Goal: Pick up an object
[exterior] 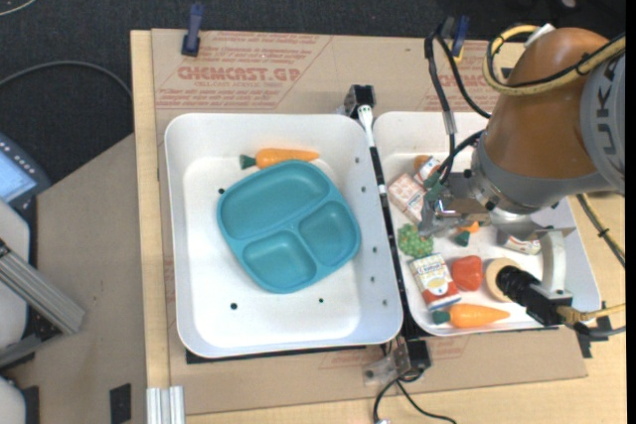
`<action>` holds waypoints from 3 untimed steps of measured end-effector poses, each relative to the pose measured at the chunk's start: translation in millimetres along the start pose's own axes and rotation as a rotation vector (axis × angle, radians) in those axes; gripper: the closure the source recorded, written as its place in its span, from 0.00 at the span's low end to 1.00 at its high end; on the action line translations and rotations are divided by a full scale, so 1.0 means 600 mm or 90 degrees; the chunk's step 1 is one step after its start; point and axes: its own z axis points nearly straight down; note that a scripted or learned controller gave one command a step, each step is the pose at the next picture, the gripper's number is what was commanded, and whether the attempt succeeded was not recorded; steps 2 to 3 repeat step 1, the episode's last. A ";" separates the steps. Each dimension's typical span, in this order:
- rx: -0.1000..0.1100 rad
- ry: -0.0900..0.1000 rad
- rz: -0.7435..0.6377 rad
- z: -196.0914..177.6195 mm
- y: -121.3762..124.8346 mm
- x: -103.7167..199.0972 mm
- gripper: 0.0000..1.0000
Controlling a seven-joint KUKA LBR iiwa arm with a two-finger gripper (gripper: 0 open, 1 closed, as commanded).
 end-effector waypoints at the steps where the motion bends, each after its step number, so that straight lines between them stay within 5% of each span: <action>1: -0.010 0.000 -0.002 -0.152 0.002 0.121 1.00; 3: -0.010 0.000 -0.002 -0.152 0.002 0.121 1.00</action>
